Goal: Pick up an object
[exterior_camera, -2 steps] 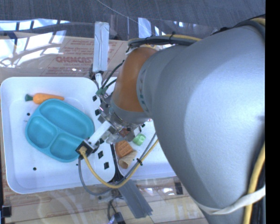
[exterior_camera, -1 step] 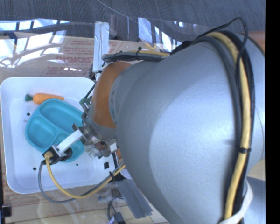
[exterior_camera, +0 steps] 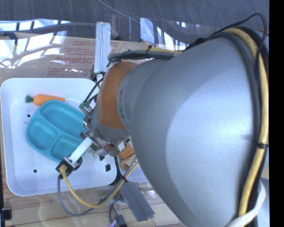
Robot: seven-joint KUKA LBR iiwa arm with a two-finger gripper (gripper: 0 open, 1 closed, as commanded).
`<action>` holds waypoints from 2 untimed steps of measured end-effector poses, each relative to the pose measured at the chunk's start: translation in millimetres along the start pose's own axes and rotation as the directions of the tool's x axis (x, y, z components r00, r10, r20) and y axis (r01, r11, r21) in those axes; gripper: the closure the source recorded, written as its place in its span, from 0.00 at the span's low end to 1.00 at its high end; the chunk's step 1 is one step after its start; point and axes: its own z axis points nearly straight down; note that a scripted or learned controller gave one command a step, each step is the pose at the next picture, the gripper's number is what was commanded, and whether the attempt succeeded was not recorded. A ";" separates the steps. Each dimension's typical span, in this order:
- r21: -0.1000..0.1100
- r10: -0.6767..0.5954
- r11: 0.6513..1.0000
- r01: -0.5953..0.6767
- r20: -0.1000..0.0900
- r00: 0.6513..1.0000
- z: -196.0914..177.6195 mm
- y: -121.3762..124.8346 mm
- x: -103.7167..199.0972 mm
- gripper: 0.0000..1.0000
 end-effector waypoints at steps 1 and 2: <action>0.000 -0.493 0.870 0.493 0.003 0.870 6.2 -5.5 2.9 1.00; -0.005 -0.598 0.801 0.598 0.002 0.801 -1.0 -37.0 32.0 1.00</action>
